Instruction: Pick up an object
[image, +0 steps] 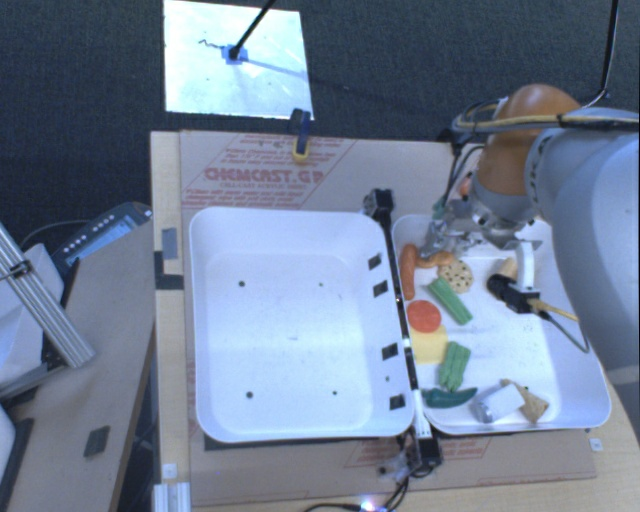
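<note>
I have the gripper (441, 243) low in the right bin (588, 392), just above the orange sausage (408, 268) and the cookie (455, 272). I judge this the approach. Jaws open or closed, I cannot tell. Next: centre on one piece, close, lift.

Bright, even light; slightly soft focus.

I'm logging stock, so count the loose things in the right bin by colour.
Green: 3, stick, ridged piece, dark pod
Orange-red: 2, sausage shape, disc
Yellow: 1, block
Tan: 2, cookie, wedge
White-grey: 1, lump
Total: 9; things close under the gripper are too hidden to count.
</note>
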